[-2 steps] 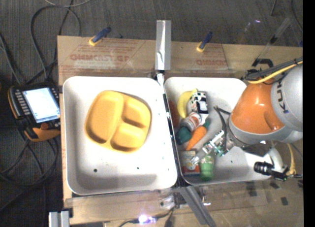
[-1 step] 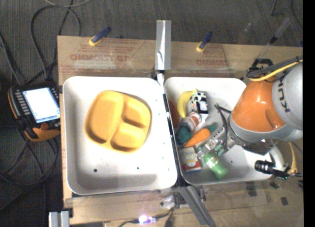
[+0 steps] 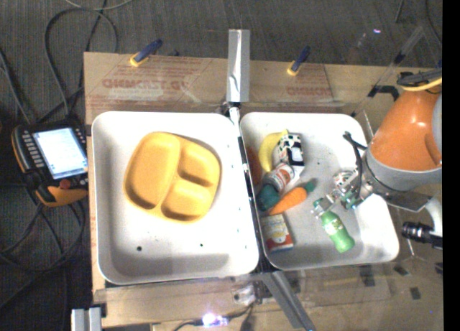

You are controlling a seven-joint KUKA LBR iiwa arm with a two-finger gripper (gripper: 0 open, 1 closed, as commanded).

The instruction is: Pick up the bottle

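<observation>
A small green bottle (image 3: 337, 230) lies on its side in the front right part of the right bin (image 3: 374, 247), with its cap pointing to the back left. My gripper (image 3: 345, 192) hangs just behind the bottle's cap end, close over the bin floor. The grey and orange arm comes in from the right behind it. Nothing shows held in the gripper.
A cluster sits along the right bin's left side: a carrot (image 3: 290, 199), a banana (image 3: 271, 148), a black-and-white toy (image 3: 291, 148), a red-and-white container (image 3: 280, 178) and a flat packet (image 3: 277, 232). The left bin (image 3: 115, 250) holds a yellow divided plate (image 3: 173, 176).
</observation>
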